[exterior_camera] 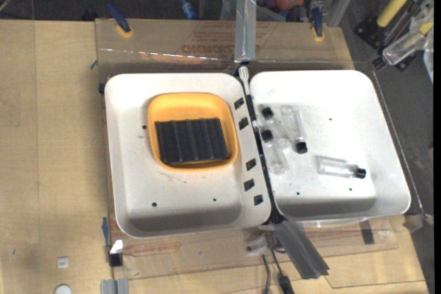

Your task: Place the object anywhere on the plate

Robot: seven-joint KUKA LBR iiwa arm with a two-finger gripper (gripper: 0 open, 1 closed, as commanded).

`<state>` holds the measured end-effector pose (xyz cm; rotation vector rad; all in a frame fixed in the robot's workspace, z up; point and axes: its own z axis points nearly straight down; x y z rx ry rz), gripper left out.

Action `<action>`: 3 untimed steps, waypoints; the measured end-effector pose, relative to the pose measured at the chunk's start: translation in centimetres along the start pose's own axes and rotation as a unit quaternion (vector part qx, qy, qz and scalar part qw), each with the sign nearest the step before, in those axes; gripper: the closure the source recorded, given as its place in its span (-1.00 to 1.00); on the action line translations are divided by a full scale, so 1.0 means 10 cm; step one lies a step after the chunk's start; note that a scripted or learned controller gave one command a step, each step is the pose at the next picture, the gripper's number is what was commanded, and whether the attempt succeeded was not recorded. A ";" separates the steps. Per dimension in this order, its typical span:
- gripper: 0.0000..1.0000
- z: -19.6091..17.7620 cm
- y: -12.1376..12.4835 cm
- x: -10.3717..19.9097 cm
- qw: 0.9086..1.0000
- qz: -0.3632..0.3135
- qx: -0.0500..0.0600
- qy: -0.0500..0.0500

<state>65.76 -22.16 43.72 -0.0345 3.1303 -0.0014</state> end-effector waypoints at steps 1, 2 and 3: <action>1.00 0.11 0.00 -0.10 0.980 -0.201 -0.001 0.000; 1.00 0.00 0.00 -0.10 0.925 -0.381 -0.001 0.000; 1.00 0.01 0.00 -0.10 0.885 -0.466 -0.002 0.000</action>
